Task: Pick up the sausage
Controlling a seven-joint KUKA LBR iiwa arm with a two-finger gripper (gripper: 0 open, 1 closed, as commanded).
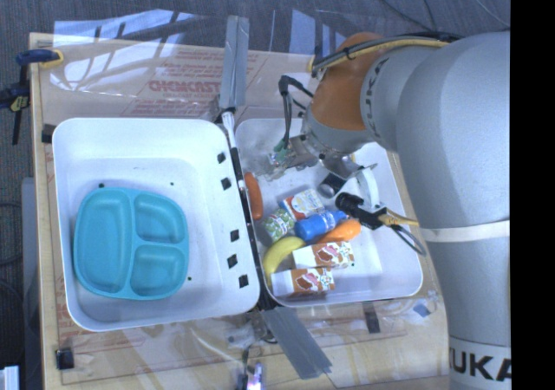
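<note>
Camera view looks down at a slant on the desk (104, 76) with its two white bins side by side. Nearest the bottom edge, in the right bin (395, 280), lie two small printed boxes (314, 269), one above the other, with a yellow banana (279, 252) curved just to their left. Just beyond them sit a blue bottle (317, 224) and an orange carrot-like piece (345, 230) touching its right end, and a small green-patterned can (278, 224) stands to the left of the bottle. A red and white packet (305, 203) lies just above the bottle. The sausage (254, 196), an orange-red link, lies lengthwise against the right bin's left wall, next to the divider between the bins, apart from the gripper. In the left bin (69, 141) rests a teal divided plate (130, 243) with three compartments. Farther back, the gripper (290, 152) hangs over the upper part of the right bin, below the orange band of the arm (451, 137); whether it is spread or closed, I cannot tell. Black cabling runs along the wrist.
</note>
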